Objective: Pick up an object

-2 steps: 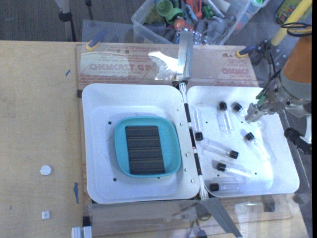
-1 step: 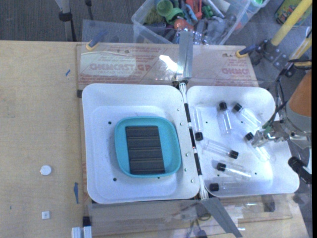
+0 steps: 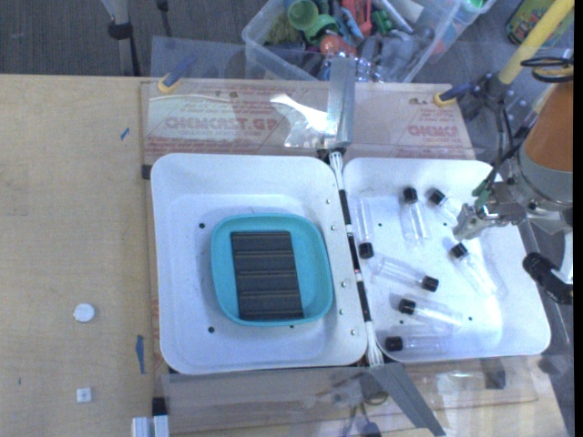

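The gripper hovers over the right bin, among clear black-capped vials. Finger state cannot be determined.

Your claw hangs over the right bin among clear black-capped vials; the left bin carries a teal tray with dark slats.
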Available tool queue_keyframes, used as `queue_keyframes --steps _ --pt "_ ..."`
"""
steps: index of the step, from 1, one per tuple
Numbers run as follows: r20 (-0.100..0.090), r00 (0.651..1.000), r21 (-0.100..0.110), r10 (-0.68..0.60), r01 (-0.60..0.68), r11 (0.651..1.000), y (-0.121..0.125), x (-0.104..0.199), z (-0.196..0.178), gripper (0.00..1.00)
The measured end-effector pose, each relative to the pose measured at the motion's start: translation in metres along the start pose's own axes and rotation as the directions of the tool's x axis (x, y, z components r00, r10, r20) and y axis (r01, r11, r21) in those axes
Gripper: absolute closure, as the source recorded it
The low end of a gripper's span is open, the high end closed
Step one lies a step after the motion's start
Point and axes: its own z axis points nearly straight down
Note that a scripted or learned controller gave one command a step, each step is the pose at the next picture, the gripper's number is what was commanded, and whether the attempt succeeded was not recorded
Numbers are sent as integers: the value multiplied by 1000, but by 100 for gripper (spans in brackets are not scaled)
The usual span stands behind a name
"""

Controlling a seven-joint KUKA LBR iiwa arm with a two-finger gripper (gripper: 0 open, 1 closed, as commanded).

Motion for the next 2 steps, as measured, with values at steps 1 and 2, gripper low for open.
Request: queue_keyframes --steps 1,2 --pt "0 1000 2 -28 28 1000 -71 -48 110 100" --pt "0 999 0 -51 51 999 -43 -18 28 100"
